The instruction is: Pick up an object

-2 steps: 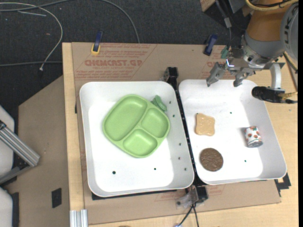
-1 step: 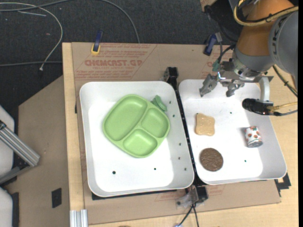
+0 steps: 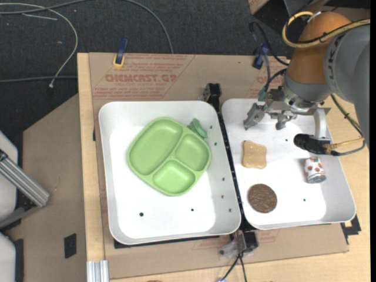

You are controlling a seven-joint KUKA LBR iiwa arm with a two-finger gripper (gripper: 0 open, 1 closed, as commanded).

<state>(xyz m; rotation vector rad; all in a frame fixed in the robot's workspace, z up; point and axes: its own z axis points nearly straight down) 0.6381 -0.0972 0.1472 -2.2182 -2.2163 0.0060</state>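
divided plate (image 3: 169, 156) green | biscuit (image 3: 254, 155) tan | disc (image 3: 262, 197) brown | can (image 3: 315, 170) white, red-spotted

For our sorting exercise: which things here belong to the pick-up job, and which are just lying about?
Job: gripper, tan slab, brown disc, spotted can, green plate.
Lying about: blue clip, cardboard sheet, metal rail.

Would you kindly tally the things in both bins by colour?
Green: 2, divided plate and small piece
Tan: 1, flat slice
Brown: 1, round disc
White and red: 1, small can
Total: 5
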